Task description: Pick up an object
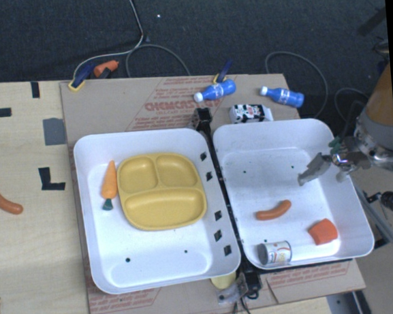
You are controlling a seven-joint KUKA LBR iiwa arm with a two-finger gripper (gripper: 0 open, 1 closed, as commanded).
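Observation:
The right bin [277, 139] holds an orange-brown sausage [273, 211], an orange block [323, 231] and a small can [277, 252] lying on its side near the front wall. My gripper [317, 167] hangs over the bin's right side, above and to the right of the sausage, and touches none of the three. Nothing shows in its grasp. In the left bin [99, 250] a yellow divided plate [162, 190] lies beside a toy carrot [108, 181].
Behind the bins lie two blue bottles [216, 92] [283, 97] and a black-and-white pack [251, 112]. Another sausage [2, 198] rests on the bench far left. A yellow-and-orange clamp [93, 71] and cables sit at the back. The arm crosses the right bin's right rim.

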